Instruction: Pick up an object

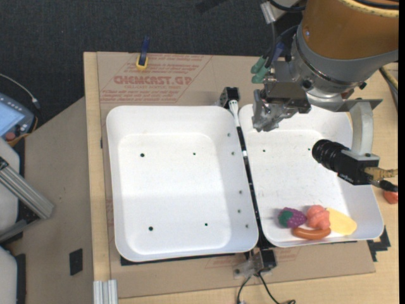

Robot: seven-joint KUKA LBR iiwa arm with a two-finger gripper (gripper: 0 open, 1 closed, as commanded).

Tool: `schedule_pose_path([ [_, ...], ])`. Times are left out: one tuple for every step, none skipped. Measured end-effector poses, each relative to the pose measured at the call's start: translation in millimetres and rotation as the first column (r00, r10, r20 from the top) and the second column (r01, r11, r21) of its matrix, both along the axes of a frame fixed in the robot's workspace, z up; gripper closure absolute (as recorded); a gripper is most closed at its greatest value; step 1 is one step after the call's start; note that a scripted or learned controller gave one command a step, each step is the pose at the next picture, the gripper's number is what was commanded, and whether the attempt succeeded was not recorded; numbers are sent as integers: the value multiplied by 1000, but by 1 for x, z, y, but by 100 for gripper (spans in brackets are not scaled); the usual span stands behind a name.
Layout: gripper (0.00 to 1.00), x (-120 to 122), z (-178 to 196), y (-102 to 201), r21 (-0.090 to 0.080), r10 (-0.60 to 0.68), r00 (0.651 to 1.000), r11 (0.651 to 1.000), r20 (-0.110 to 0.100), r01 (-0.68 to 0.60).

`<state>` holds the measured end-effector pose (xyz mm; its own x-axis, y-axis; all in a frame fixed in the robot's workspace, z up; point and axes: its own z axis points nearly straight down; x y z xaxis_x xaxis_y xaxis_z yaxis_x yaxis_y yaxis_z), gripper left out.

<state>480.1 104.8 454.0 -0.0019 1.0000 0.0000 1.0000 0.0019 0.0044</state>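
Observation:
My gripper (266,120) hangs over the far left part of the right bin (297,170), close to the divider between the bins. Its fingertips look close together with nothing visible between them. At the near edge of the right bin lies a cluster of small toys: a purple grape bunch (292,217), a pink lumpy piece (318,215), a yellow flat piece (342,223) and an orange-red sausage shape (311,233). The gripper is well away from them, toward the far side.
The left bin (174,179) lies beside the right one on a cardboard sheet (158,75). A black cylindrical fitting on a white bracket (342,158) juts over the right bin's right side. Clamps (229,97) sit at the bins' joint.

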Motion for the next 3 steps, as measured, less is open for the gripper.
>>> schedule_pose_path([
  [100,-1,-61,52,-1,1,1000,1000,-9,-1],
  [100,19,-189,46,-3,-5,1000,1000,-14,5],
  [100,27,-296,67,-1,-2,1000,1000,-14,2],
])
